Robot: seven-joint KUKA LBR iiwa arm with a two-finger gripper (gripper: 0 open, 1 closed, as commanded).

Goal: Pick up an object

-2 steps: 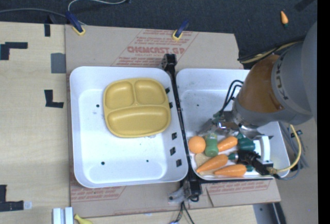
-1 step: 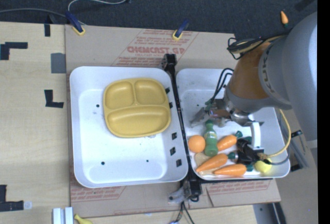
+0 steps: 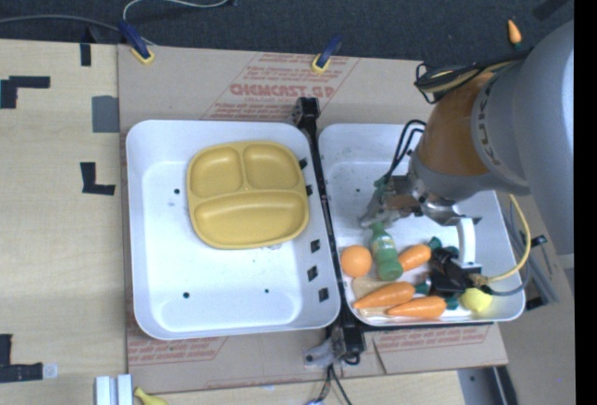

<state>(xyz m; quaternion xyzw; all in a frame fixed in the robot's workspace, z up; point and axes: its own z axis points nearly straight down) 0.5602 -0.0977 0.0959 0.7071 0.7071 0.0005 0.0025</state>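
Several toys crowd right bin near corner | my gripper hangs just above green bottle, likely the target | grip state: cannot tell | yellow divided plate in left bin.

Red "CHEMCAST GP" print, cardboard sheet under the bins

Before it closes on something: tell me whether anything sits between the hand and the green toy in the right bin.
Nothing visible does. The hand is right over the green toy in the right bin, with no item between them. The orange ball and a carrot flank the toy closely, so they could get bumped.
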